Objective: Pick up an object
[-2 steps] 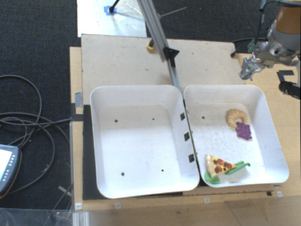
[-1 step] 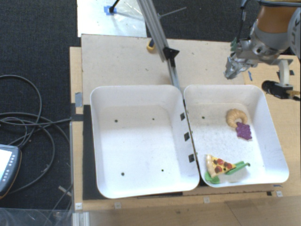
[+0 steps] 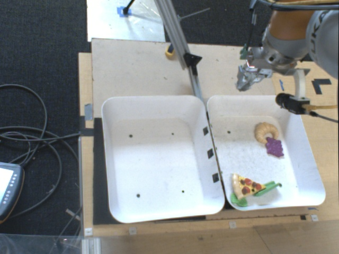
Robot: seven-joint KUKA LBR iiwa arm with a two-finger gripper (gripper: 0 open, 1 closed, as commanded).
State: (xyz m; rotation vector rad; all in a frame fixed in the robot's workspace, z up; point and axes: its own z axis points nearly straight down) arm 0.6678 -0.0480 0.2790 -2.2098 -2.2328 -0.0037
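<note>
The right bin (image 3: 304, 157) holds a tan croissant (image 3: 263, 130) with a purple grape bunch (image 3: 274, 147) touching its lower right side. Near the bin's front wall lie a pizza slice (image 3: 245, 184) and a green bean-like piece (image 3: 266, 188) beside it. My gripper (image 3: 247, 81) hangs above the far rim of the right bin, up and to the left of the croissant, well apart from every object. Nothing shows between its fingers.
The left bin (image 3: 114, 157) sits beside the right one, with a divider wall between them. A slanted metal pole (image 3: 177, 33) crosses the bench behind the bins. Cables and a tablet (image 3: 8, 187) lie on the floor at left.
</note>
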